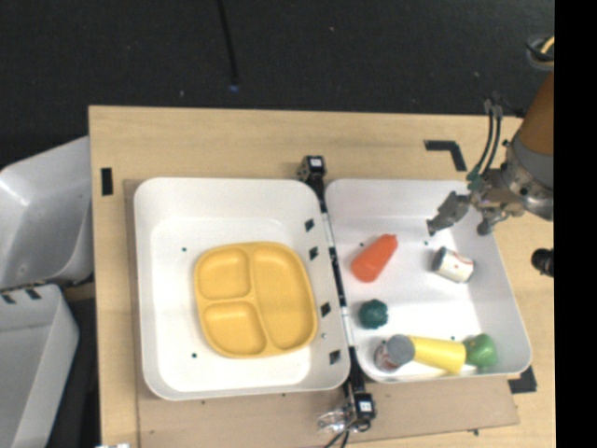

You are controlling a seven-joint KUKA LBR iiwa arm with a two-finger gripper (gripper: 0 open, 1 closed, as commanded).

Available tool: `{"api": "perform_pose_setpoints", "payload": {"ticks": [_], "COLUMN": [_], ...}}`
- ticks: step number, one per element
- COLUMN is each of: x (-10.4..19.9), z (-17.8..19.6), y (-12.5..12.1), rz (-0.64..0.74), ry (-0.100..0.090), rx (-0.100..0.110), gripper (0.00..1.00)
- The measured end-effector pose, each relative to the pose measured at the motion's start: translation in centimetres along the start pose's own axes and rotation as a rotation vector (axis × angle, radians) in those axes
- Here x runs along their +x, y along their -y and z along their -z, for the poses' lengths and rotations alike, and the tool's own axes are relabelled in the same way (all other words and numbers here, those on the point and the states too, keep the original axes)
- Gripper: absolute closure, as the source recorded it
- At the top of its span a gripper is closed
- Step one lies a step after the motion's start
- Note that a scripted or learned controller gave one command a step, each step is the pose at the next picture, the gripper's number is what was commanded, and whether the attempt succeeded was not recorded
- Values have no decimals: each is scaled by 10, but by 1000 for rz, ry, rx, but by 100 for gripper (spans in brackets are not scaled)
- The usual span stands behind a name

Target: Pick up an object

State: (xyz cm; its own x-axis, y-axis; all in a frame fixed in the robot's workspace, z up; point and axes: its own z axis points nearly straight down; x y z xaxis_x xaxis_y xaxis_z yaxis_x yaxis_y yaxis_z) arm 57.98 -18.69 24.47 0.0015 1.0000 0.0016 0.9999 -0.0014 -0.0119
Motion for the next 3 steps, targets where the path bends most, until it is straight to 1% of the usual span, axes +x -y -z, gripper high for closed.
{"api": "perform_pose_setpoints", "payload": {"ticks": [1,3], "x": [0,-13], "z": [8,-81], "y": [-2,2], "rz": [2,-1], "ry": [2,4], "rx": [-13,-9], "gripper": [0,0]}}
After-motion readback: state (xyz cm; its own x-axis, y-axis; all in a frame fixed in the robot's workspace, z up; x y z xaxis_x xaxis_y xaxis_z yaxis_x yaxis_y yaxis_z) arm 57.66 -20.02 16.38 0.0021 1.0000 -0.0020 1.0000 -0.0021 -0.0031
